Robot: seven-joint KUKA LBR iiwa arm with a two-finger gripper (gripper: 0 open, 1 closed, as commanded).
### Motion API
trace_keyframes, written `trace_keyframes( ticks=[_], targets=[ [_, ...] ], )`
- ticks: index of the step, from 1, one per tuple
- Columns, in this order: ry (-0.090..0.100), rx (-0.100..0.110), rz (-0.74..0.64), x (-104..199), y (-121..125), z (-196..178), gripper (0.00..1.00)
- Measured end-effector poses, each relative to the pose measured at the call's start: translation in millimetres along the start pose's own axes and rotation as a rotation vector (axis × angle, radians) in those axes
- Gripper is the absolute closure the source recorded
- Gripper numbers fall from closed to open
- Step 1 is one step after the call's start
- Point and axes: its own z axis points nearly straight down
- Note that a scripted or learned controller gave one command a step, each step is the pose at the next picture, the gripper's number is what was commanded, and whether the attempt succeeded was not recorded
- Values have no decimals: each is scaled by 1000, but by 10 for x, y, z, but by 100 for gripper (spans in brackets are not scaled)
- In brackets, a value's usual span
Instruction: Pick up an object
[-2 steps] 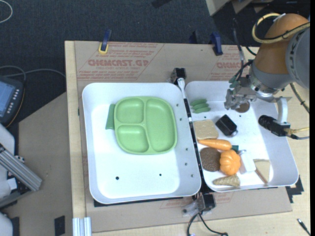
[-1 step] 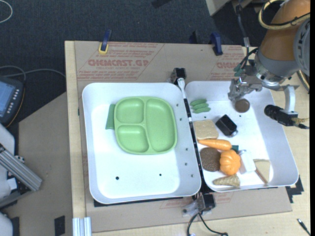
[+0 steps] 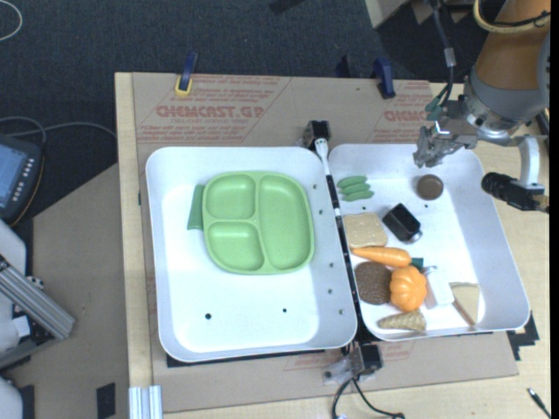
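Objects: a cluster of toy food items lies in the right bin [image 3: 502,234], all of it loose on the white floor.
Brown disc: a small round brown piece [image 3: 429,186] sits toward the far side of that bin, just below my gripper and apart from the other items.
Black block: a small black box [image 3: 402,222] lies tilted near the bin's middle, beside the bread slice [image 3: 364,229].
Green pods: a pair of green bean-like pieces [image 3: 354,187] rests close to the bin's left wall.
Carrot: an orange carrot [image 3: 381,255] lies flat below the bread slice, pointing left.
Pumpkin: an orange pumpkin-shaped piece [image 3: 408,288] sits beside a dark brown round patty [image 3: 373,282], the two touching.
Near corner: a pale ridged piece [image 3: 401,322] and a cream wedge [image 3: 465,302] lie by the bin's near rim.
My gripper: my gripper [image 3: 434,149] hangs over the far part of the right bin, above the brown disc; I cannot tell whether it is spread or closed, and I see nothing in it.
My arm: grey with the orange band [image 3: 517,24], it enters from the upper right.
Left bin: the left bin [image 3: 175,304] carries a green divided tray [image 3: 258,222] with three compartments, lying toward the far side.
Bench: both bins sit on a cardboard-covered bench [image 3: 262,103].
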Motion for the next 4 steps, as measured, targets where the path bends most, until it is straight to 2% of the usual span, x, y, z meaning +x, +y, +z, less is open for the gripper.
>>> trace_keyframes(
  ticks=[1,2,3,4],
  targets=[
    [3,10,-2,397,-242,50,100],
    [3,9,-3,791,-411,43,100],
    [4,9,-4,1315,-539,105,100],
    [4,9,-4,1835,-763,-39,100]
  ],
)
